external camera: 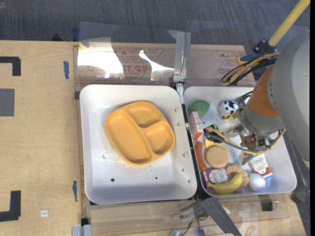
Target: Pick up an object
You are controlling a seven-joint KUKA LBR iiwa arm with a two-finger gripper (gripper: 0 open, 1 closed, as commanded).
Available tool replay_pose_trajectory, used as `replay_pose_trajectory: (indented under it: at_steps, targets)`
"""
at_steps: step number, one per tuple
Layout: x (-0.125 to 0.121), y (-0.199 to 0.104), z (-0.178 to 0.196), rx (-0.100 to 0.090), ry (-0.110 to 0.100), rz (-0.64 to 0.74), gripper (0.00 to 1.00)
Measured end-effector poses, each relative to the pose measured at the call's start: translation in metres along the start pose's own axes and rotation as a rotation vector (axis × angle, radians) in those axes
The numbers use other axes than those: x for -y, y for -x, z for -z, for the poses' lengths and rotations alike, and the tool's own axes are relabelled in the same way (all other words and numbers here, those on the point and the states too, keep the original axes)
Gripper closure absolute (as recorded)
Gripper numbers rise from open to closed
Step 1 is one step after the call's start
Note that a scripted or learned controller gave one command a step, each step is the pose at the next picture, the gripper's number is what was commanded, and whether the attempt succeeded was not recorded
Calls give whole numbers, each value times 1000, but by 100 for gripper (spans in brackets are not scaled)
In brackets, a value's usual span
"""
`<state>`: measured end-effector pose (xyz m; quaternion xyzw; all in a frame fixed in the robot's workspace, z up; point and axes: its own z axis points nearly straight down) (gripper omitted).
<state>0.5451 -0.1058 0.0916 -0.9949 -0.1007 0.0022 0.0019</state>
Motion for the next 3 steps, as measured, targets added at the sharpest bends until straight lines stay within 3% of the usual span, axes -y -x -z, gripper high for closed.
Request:
replay_pose_trajectory:
  at_steps: [1, 2, 3]
  targets:
    - [4, -43, -4, -7, 5, 19, 0]
    - [9, 0, -4, -7, 3, 4, 0]
    - [2, -65, -5, -7, 4, 92, 0]
